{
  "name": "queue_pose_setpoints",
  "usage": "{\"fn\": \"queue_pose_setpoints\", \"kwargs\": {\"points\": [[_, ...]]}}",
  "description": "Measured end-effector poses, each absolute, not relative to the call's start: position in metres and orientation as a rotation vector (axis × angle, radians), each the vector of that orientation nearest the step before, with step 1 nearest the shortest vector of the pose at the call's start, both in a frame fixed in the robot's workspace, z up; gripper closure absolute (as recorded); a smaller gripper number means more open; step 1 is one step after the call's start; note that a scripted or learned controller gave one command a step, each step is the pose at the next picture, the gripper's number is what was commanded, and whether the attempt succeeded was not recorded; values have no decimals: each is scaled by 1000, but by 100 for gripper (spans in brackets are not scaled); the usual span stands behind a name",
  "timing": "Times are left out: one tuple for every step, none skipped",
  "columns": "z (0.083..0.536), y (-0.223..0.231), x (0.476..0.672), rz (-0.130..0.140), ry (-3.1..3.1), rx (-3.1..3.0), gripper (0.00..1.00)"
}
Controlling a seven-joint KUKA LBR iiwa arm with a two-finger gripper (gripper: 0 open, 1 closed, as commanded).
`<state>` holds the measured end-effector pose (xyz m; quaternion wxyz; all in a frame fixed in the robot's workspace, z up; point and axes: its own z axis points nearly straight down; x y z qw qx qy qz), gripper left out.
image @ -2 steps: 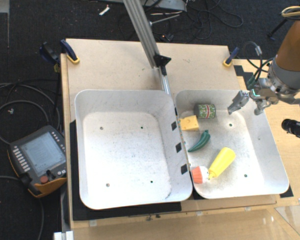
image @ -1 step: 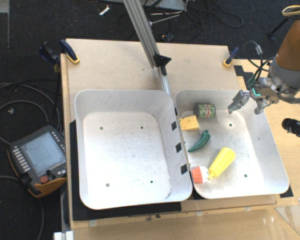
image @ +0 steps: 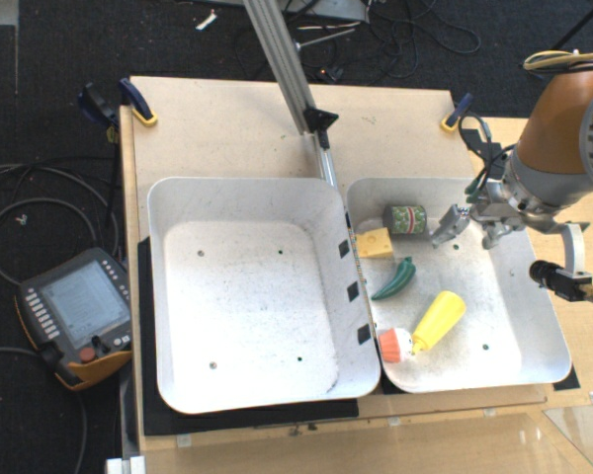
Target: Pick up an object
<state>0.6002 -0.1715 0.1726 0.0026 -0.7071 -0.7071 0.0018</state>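
Note:
Several objects lie in the right bin [image: 534, 354]. A small green and dark can [image: 407, 219] lies on its side near the back. A yellow block [image: 375, 243] sits by the divider, and a green pepper [image: 395, 278] lies just in front of it. Toward the front, a yellow bottle [image: 437, 319] with a red and white cap lies on its side. My gripper [image: 471, 232] hangs over the back of this bin, just right of the can. It is open, and nothing is between its fingers.
The left bin [image: 242, 289] sits beside the right one. A slanted metal pole [image: 287, 62] ends at the bins' shared back edge. Blue and yellow clamps [image: 136, 102] grip the bench's back corners. A teach pendant [image: 76, 314] lies on the floor at left.

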Motion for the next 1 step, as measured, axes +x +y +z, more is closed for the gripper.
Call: {"fn": "queue_pose_setpoints", "kwargs": {"points": [[108, -172, 596, 6, -2217, -2218, 0]]}}
